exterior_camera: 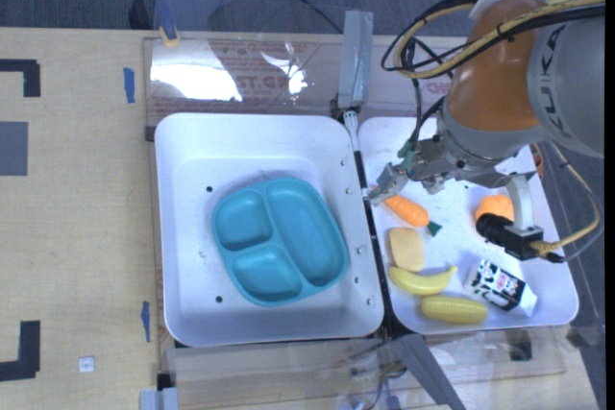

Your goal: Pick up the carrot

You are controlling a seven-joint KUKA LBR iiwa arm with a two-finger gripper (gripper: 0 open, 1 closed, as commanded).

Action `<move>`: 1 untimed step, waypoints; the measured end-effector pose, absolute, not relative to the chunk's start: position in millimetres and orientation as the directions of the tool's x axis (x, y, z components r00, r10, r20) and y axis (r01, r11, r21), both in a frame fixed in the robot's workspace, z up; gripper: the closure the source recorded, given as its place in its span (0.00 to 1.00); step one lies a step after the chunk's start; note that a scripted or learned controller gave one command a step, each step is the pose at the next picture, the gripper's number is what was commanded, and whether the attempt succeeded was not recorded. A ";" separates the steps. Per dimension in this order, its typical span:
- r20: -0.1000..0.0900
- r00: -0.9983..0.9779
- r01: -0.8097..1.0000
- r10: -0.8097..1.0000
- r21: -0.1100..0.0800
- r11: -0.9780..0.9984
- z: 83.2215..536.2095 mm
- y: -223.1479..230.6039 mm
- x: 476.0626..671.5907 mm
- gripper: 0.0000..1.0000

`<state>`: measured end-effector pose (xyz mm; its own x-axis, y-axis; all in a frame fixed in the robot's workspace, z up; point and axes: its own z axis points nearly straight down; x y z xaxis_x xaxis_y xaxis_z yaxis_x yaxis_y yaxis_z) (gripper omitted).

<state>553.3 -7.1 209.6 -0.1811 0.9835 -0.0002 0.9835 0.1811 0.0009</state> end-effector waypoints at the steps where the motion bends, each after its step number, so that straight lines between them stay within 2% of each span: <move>1: 0.001 -0.162 0.987 0.987 0.005 0.162 248.2 47.4 544.3 0.00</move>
<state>544.3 47.4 248.2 -0.1616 0.9869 0.0006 0.9868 0.1616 0.0054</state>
